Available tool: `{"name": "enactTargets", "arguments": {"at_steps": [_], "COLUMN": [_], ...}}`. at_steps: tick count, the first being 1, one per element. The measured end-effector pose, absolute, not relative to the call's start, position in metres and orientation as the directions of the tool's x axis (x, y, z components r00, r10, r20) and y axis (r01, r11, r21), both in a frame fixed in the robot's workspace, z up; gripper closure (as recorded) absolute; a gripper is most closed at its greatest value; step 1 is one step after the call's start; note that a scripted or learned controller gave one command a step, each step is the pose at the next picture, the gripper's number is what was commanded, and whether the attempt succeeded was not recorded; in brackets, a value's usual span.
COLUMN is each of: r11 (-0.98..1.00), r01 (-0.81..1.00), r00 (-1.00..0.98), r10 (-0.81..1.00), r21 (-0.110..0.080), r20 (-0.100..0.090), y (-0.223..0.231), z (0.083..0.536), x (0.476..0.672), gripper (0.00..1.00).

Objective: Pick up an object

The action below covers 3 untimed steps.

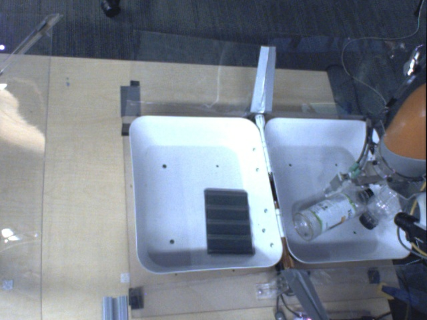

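The gripper (pixel 357 182) is low in the right bin (pixel 300 139), prob. for a grasp. Cannot tell if jaws are open or hold sth. The clear bottle (pixel 327 215) lies on its side just below-left of them.

One fixed camera looks down, slanted, on both bins (pixel 200 129).
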<state>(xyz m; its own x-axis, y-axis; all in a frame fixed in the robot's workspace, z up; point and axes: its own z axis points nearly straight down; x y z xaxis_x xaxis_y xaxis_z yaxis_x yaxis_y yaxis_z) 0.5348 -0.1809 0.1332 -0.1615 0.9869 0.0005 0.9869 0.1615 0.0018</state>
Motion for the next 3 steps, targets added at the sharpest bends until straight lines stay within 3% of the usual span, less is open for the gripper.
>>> {"name": "enactTargets", "arguments": {"at_steps": [1, 2, 3], "r11": [0.263, 0.49, 0.175], "r01": [0.965, 0.871, 0.985], "r00": [-0.263, -0.49, -0.175], "r10": [0.965, 0.871, 0.985], "r21": [0.013, 0.014, 0.013], "r20": [-0.006, -0.01, -0.001], "y": [-0.14, -0.095, -0.109], "z": [0.09, 0.09, 0.089], "x": [0.533, 0.534, 0.539], "gripper": [0.0, 0.0, 0.0]}}
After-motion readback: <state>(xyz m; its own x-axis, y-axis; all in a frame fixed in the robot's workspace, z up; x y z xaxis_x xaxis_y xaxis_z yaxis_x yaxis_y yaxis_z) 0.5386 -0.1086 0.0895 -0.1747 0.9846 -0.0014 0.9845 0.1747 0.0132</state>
